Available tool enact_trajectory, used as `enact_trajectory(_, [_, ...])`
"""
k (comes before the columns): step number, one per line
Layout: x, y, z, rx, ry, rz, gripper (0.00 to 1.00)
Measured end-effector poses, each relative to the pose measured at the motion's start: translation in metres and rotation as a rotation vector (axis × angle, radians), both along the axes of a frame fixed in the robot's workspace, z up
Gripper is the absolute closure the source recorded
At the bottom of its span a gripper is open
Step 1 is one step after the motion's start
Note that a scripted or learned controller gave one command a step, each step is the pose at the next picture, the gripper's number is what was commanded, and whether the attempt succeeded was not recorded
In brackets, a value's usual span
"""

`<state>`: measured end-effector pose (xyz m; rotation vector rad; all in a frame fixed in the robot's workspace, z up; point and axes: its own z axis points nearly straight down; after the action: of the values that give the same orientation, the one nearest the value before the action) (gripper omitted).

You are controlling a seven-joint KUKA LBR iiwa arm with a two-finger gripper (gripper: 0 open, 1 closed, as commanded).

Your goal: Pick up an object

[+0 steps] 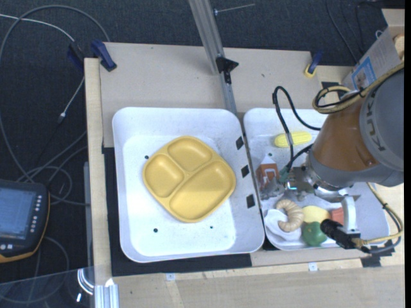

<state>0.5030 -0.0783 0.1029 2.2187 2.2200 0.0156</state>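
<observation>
Looms over right bin (253,122): grey arm, gripper (277,183) low at left wall, finger spread impossible to tell. Nearest pick: croissant (290,214) just below-right, long axis running top to bottom.

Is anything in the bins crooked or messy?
A little. The yellow divided plate lies turned at a slant in the left bin, not square with its sides. In the right bin, the toy foods are heaped in the near corner: a green piece, a tan curved piece and a yellow corn cob farther back.
</observation>
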Motion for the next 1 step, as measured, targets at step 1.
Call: enact_trajectory(1, [0.0034,0.0004,0.0136,-0.002,-0.013,0.001,1.00])
